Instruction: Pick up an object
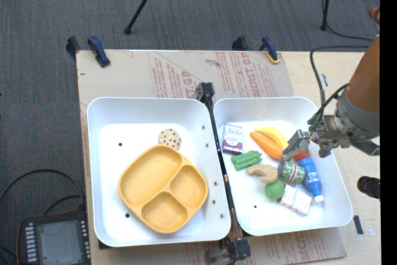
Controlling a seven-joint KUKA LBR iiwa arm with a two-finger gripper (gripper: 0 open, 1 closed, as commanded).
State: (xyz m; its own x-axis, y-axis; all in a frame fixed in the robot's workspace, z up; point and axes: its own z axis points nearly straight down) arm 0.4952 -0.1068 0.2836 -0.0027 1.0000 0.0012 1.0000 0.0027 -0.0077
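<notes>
You are at the reach-in step: the tool (293, 152) hangs low inside the right-hand shallow white bin (245, 110), its dark fingers directly over the cluster of toys, but nothing is visibly lodged between them, so do not count anything as grasped; whether the tool is released or clenched cannot be told from this slanted view. Just beside its tip lie a small green can with a pale label (293, 173) and a blue plastic bottle (311, 175), both toward the near right of that bin, with a round green toy (275, 189) and a pink-and-white carton (296, 200) nearer still. To the left of the tool sit an orange carrot-shaped toy (267, 143) touching a yellow banana-shaped toy (274, 133), a green bean-like piece (246, 159), a tan lumpy piece (264, 172) and a purple-and-white box (232, 138). The left white bin (102, 115) on the desk holds a yellow three-compartment plate (162, 188) and a speckled round cookie (169, 138). The can looks the likeliest target; your next move calls for settling squarely over one item, since the crowding invites a pinch on two things or a slip.
</notes>
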